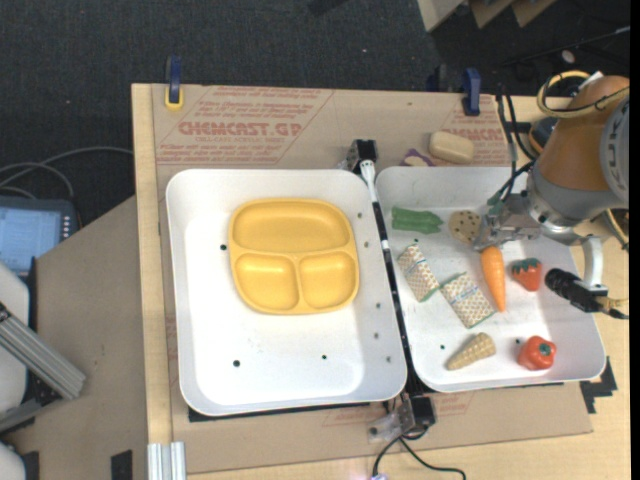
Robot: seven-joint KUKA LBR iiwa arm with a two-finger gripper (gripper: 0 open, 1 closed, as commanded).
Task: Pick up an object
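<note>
Two white bins sit side by side on the bench. The left bin [200, 348] holds one thing, a yellow divided plate [295, 254] with three compartments, lying toward the far half of the bin. The right bin [570, 368] holds the small stuff, and I count eight pieces. There is one green leafy piece [416, 220] near the far left corner, with one speckled round cookie [462, 227] just beside it. One orange carrot [493, 277] lies lengthwise near the middle. To its left are two wrapped snack packets [418, 272], the second one [468, 299] nearer the carrot. One waffle cone [470, 350] lies toward the near edge. Two red tomato-like pieces lie to the right, one [526, 274] just beside the carrot and one [537, 353] nearer the front.

The arm comes in from the right, and its gripper [497, 230] hangs over the far end of the carrot, between the cookie and the carrot's top. Nothing shows between its tips, and I cannot tell how wide it stands. Outside the bins, one pale block [452, 147] rests on the board behind the right bin.
</note>
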